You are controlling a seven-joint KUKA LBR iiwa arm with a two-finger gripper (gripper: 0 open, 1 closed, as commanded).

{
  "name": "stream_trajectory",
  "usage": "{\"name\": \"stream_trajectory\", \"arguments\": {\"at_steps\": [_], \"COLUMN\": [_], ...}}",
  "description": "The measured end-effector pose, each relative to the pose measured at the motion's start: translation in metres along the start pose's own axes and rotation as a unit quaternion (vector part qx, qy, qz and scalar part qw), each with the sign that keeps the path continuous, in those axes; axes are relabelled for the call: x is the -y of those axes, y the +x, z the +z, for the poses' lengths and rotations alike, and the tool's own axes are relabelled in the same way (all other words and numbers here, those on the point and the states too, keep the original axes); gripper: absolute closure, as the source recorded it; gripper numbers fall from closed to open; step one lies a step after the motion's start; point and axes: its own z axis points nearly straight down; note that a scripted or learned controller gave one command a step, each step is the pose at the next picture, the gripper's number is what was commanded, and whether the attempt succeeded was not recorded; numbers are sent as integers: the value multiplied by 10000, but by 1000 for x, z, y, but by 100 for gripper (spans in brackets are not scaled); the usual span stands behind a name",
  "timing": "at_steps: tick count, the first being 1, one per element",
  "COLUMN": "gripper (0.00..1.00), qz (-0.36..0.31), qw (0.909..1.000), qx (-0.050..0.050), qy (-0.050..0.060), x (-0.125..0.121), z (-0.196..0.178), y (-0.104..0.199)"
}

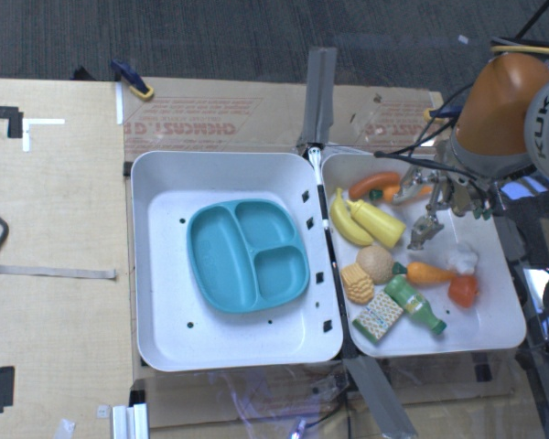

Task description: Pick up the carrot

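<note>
Nearest the front of my right bin (494, 337) lie a green bottle (414, 304) and a checkered box (378, 316). Just behind them the carrot (427, 273) lies flat, its tip touching the bottle and a red fruit (463, 290) close at its other end, so I judge a grasp there crowded. My gripper (425, 230) hangs above and beyond it, fingers slightly apart, holding nothing. Farther back sit a yellow bottle (379, 222), a banana (345, 222) and a chili (375, 185). The left bin (156, 273) holds a blue tray (249, 255).

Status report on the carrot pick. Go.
Tool low over right bin, nothing seen in it. Carrot lies loose just below it. Green bottle and tomato crowd the carrot.
</note>
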Motion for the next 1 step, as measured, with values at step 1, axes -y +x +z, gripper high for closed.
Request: {"name": "stream_trajectory", "arguments": {"at_steps": [1], "gripper": [0], "qz": [702], "qw": [9974], "qx": [-146], "qy": [-29], "x": [11], "z": [6], "y": [-10]}}
